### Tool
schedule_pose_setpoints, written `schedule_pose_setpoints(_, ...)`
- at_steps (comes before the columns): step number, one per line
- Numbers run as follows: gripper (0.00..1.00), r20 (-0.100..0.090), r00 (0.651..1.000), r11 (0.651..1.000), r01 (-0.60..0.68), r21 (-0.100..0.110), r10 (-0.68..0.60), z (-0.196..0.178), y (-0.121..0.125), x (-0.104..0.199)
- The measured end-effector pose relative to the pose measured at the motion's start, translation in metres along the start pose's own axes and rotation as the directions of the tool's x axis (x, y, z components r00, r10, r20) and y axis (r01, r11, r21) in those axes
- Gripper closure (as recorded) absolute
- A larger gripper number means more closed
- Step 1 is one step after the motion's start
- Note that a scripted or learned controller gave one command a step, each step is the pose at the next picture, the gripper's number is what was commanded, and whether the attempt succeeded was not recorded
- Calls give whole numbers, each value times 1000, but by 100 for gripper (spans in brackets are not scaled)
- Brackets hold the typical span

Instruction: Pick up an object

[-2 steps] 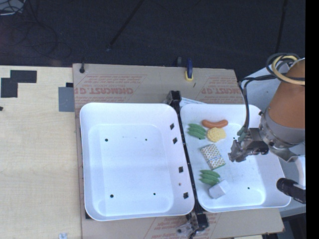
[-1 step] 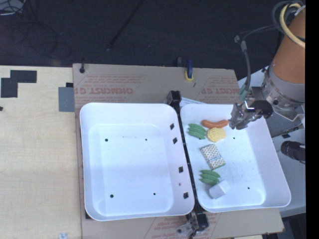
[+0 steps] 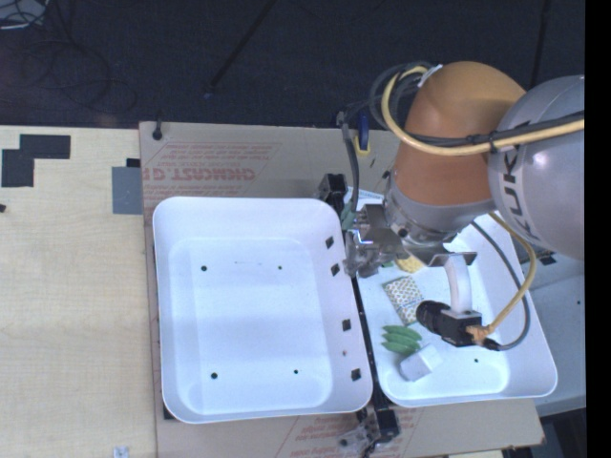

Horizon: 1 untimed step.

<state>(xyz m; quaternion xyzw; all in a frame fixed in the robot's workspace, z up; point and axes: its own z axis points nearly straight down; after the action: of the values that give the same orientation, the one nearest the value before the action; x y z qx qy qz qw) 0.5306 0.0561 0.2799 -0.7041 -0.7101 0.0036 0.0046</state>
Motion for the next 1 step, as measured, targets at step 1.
schedule_pose_setpoints(1, 100, -2, 1000, 1000, 0, -16, 0, -86, -12, 62)
